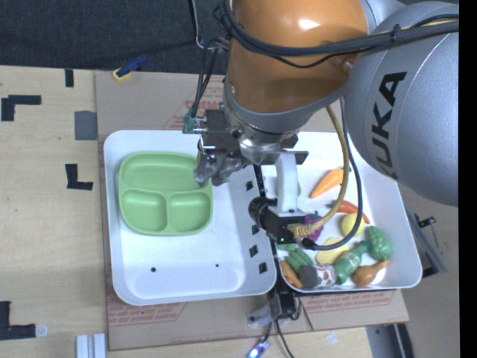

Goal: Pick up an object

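Several toy foods [343, 256] lie heaped in the near part of the right-hand bin [405, 209]. An orange carrot [328, 183] sits a little apart from them toward the far side. None of them is held. The gripper [214, 168] hangs over the left-hand bin [179, 283], at the right edge of a green divided plate [164, 196]. Whether its grip is spread or closed cannot be told, and nothing shows caught in it. The grey and orange arm [298, 43] looms above both bins. The pick seems to be at the approach step, with no object secured. The next move likely calls for settling on one target, either the plate's rim or a toy across the divide, and lowering squarely onto it.
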Robot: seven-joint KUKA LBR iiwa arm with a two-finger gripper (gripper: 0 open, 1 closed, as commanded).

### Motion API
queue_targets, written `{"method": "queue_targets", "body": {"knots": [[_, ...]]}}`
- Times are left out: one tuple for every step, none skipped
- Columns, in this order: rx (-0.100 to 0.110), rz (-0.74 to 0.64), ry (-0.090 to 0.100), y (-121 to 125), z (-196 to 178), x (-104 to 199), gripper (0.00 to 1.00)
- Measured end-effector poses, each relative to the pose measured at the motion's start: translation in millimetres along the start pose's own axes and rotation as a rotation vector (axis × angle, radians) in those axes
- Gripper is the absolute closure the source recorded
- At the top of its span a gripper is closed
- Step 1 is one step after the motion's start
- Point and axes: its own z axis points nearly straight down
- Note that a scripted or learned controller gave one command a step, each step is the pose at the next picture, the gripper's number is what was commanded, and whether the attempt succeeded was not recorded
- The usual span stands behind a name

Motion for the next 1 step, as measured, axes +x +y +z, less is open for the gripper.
{"method": "queue_targets", "body": {"knots": [[-0.012,-0.006,0.005,1.7,-17.1,3.0,1.00]]}}
